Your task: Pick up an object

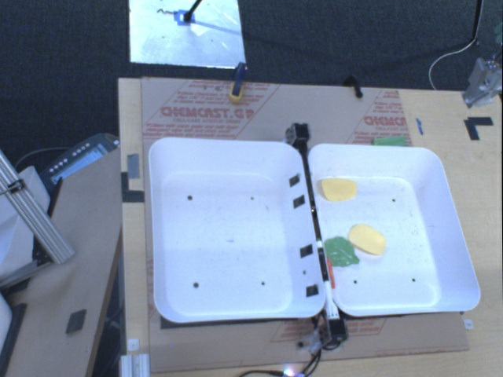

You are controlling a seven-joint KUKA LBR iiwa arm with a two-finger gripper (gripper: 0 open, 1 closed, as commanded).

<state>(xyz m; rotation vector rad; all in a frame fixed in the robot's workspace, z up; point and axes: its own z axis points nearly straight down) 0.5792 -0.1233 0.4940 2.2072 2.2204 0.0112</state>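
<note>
Right bin on the tabletop has a yellow slab by its left wall, a yellow oval lower down touching a green blob, whose shape is hard to make out.

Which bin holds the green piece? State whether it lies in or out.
In. The green piece lies flat on the floor of the right bin, near the divider, touching a yellow piece.

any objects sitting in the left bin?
No. All three objects, two yellow pieces and a green piece, lie in the right bin; the left bin shows bare floor.
</note>
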